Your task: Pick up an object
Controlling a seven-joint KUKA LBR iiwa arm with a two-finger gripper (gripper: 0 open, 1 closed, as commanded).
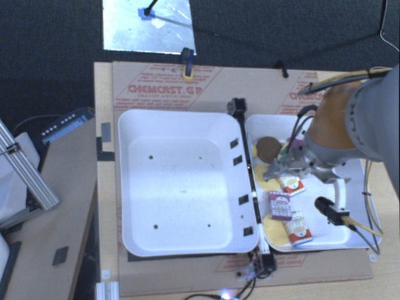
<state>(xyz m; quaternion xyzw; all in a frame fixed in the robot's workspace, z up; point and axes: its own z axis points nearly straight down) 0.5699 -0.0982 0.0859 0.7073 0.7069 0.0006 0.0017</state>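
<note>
The grey arm is reaching into the right bin, its gripper hanging over a yellow disc; its grip I cannot tell. Toward the near edge are lying a purple-and-white carton and a red-and-white one; a brown round lump is sitting near the far-left corner.

The grey KUKA arm with its orange band entered from three o'clock and bent down toward nine o'clock. Its grey wrist sat low, ending in the metal two-finger gripper, which pointed toward eight o'clock. Black cables looped over the wrist at twelve o'clock.
</note>
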